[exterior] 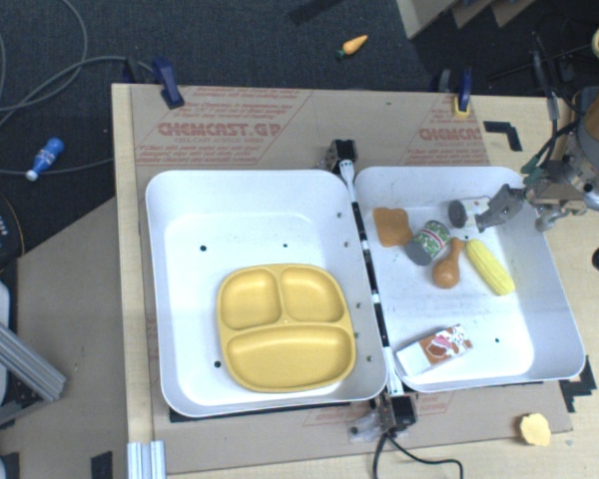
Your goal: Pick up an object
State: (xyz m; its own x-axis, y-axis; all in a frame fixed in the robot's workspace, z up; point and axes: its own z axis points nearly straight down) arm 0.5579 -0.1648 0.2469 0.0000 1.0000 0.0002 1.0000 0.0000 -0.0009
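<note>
A cluster of small objects is found in the right bin (539, 357). A corn cob (488, 266), yellow and lying at a slant, is noted nearest the gripper (503, 208). Just beside it, and apparently touching, a brown drumstick-shaped piece (446, 267) is seen, with a green-labelled can (426, 242) on its side against that. A brown slice of toast (391, 227) lies close to the dividing wall, and a red-and-white packet (434, 348) rests well apart toward the near edge.

The gripper is placed above the far right part of this bin, near a small grey object (457, 213). Nothing is seen between its fingers. Whether the jaws are parted or closed cannot be told from this angle.

It is judged that the approach is in hand and no grasp is made. A clean pick would be favoured by the corn cob, taken across its narrow width, or by the isolated packet; the crowded can and drumstick risk a nudged neighbour.

The left bin (180, 208) holds a yellow divided plate (285, 327).
</note>
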